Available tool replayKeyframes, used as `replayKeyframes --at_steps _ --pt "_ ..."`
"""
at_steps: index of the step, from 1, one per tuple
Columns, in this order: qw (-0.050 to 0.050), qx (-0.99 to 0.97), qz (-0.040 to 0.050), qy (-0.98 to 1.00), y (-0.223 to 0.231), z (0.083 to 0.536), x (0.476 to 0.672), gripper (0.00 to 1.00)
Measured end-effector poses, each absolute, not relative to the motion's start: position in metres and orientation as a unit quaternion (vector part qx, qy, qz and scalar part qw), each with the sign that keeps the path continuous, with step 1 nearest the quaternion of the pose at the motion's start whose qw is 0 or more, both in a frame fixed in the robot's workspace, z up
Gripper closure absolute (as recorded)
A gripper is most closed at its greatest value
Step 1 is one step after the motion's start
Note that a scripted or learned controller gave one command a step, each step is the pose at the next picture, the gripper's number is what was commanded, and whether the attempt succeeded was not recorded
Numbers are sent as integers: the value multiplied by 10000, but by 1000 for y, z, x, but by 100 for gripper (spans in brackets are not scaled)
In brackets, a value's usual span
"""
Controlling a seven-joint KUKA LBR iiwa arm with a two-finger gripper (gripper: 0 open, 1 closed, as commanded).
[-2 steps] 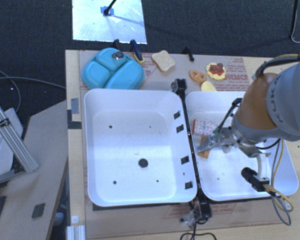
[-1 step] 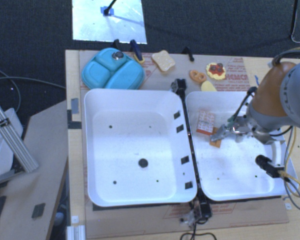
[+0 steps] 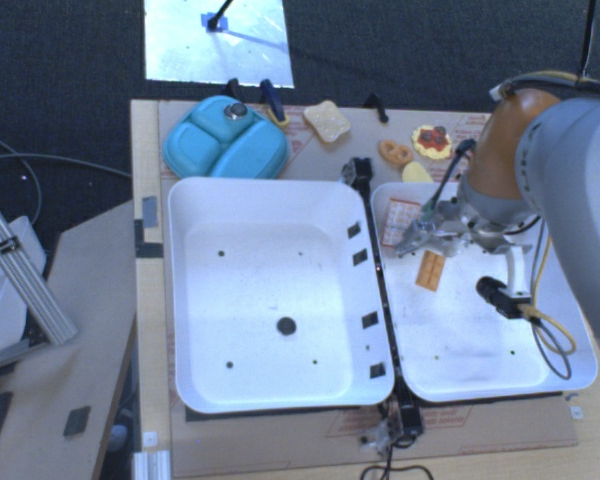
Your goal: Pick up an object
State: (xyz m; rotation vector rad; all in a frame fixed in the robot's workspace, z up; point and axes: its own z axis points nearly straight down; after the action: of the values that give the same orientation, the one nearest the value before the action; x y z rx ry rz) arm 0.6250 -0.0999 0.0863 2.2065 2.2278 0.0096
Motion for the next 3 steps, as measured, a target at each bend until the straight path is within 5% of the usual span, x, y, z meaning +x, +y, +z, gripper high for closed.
replayKeyframes --at_steps 1,2,3 --pt "34 7057 17 7085 -90 86 604 0" --pt "25 7043 16 7099 -83 86 672 0" --pt "55 7033 55 7109 -82 103 674 100"
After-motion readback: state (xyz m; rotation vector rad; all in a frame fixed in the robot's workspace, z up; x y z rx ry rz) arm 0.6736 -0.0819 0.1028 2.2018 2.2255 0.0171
